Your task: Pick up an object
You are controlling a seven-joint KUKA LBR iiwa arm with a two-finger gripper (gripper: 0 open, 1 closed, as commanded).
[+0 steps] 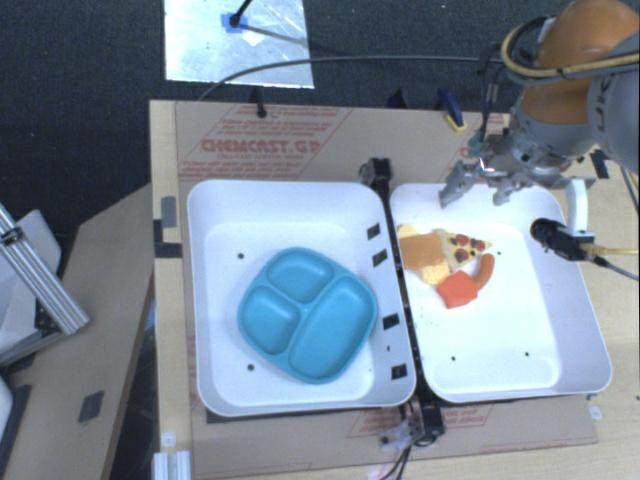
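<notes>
The worktop (250,138) carried two white bins side by side. The left bin (215,218) held a blue divided plate (307,313). The right bin (530,358) held a cluster of toy food (445,256) near its upper left: a pizza slice, a sausage and a red block, touching. Above the right bin's far edge, the jaws (478,192) hung open, gripping nothing.

2 white bins: left bin (215,268), right bin (560,348). 1 blue divided plate (307,314), 3 compartments. Toy food, 4 pieces: pizza slice (462,247), sausage (484,271), red block (457,290), orange piece (424,253).
</notes>
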